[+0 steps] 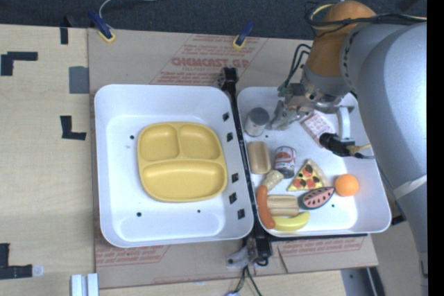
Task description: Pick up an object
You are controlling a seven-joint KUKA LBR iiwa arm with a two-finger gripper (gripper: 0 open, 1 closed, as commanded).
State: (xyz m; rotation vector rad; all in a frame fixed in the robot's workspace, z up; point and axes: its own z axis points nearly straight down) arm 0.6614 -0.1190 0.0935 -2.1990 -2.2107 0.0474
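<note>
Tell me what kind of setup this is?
Probably a robot-grasping lab bench: a grey arm's two-finger gripper over a shallow white bin of toy food, a yellow divided plastic tray in the left white bin, cardboard sheet clamped underneath.

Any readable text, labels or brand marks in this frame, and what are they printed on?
"CHEMCAST GP", red, repeated: on the brown protective sheet beneath the bins.
Smaller red print under it: too blurred to read.
Label on the small can: too small to read.
Red-patterned card: unreadable.

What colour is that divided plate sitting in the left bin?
Pale yellow: the divided plate shows plainly in the camera view, lying in the left bin.
</note>
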